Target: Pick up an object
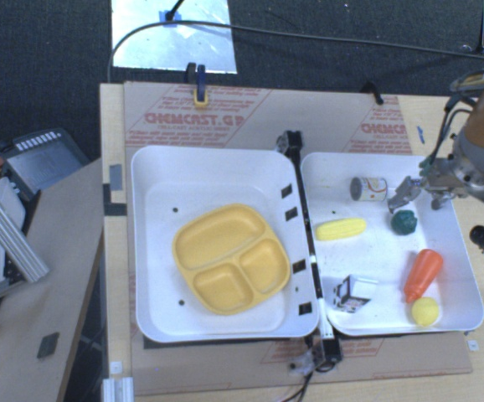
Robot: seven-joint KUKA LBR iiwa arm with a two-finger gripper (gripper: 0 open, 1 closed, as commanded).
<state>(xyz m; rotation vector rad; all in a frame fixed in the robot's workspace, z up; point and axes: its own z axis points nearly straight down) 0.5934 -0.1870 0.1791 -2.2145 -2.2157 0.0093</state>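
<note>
open floor mid right bin (468, 308) for my gripper (418, 193), green ball (404, 221), carrot (423, 275), corn (340, 229) crowding around

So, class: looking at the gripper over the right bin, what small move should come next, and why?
Probably a short descent onto the dark green object. The gripper sits just above and beside it in the right bin, with nothing visibly held. The small can and corn cob lie apart, leaving room.

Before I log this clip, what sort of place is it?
Likely a robotics lab picking bench: two white bins on a cardboard-lined board, toy food such as a plastic carrot and corn cob, a yellow divided tray, and the arm's pincer above the right bin.
</note>
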